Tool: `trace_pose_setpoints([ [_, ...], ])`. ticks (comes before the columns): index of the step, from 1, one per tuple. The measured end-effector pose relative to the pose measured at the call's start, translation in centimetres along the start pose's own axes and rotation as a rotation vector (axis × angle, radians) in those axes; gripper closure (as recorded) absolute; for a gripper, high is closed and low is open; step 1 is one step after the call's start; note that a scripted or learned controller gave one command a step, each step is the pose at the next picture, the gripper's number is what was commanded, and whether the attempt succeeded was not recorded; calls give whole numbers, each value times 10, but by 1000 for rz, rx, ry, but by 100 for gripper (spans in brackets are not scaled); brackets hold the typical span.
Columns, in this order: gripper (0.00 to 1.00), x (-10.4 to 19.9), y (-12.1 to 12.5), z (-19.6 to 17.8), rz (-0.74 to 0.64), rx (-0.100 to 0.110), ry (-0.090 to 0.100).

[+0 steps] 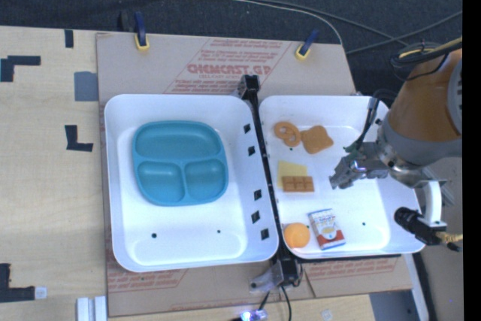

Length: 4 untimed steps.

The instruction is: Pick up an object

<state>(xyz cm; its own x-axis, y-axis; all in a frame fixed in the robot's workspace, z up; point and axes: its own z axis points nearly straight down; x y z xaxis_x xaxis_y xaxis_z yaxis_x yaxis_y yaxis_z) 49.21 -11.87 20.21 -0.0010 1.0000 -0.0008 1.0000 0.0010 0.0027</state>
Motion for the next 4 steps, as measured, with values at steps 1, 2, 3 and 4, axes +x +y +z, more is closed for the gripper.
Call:
trace_pose_setpoints([
  [1,100,10,6,-53,-2,-2,0],
  [2,100,65,16,-36,-5,6,2],
  [3,100,109,18,-26,-4,6,2],
  [4,100,162,24,-34,-6,4,3],
])
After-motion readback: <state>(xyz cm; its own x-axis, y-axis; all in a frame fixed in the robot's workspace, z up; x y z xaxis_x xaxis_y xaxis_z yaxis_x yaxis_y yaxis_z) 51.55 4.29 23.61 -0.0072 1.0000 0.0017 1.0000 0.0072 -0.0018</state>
